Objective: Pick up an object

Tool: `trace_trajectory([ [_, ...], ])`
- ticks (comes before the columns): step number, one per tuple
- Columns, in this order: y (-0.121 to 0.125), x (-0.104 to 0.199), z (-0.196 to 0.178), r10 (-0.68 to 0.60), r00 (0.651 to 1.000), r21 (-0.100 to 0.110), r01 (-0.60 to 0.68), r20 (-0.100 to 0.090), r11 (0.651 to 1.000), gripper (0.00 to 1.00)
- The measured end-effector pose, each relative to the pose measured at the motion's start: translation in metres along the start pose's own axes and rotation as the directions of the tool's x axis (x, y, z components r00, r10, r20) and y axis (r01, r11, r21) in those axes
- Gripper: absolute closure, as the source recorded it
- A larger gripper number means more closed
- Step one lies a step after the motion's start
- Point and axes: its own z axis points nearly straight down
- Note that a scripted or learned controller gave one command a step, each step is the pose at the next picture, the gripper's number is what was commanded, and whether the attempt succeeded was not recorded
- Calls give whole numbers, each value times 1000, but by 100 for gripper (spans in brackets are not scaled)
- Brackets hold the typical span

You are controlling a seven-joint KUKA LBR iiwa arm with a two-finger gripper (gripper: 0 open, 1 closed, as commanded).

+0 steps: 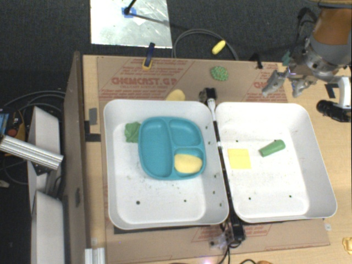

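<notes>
Red print reading "CHEMCAST" followed by unclear letters is showing on the brown cardboard sheet (137, 73) at the far left; similar print at the far right is illegible.

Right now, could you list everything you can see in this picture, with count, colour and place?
bins: 2, white, side by side on the bench, left and right
tray: 1, blue, with compartments, in the left bin
yellow lump: 1, yellow, in the tray's lower right compartment
green piece: 1, green, in the left bin, at the tray's left edge
square: 1, yellow, flat, in the right bin
cylinder: 1, green, in the right bin, right of the square
round thing: 1, green, on the cardboard behind the bins
cardboard: 1, brown, under the bins
arm: 1, grey with orange band, upper right
gripper: 1, open, above the right bin's far edge, holding nothing
</notes>
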Motion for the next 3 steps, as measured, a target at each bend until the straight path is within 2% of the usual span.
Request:
trace_trajectory([
  [1, -12, 8, 193, 2, 1000, 15, -2, -3, 1000, 0],
  [2, -25, -20, 188, 4, 1000, 3, -4, 1, 1000, 0],
  [3, -45, -29, 188, 3, 1000, 3, -3, 0, 1000, 0],
])
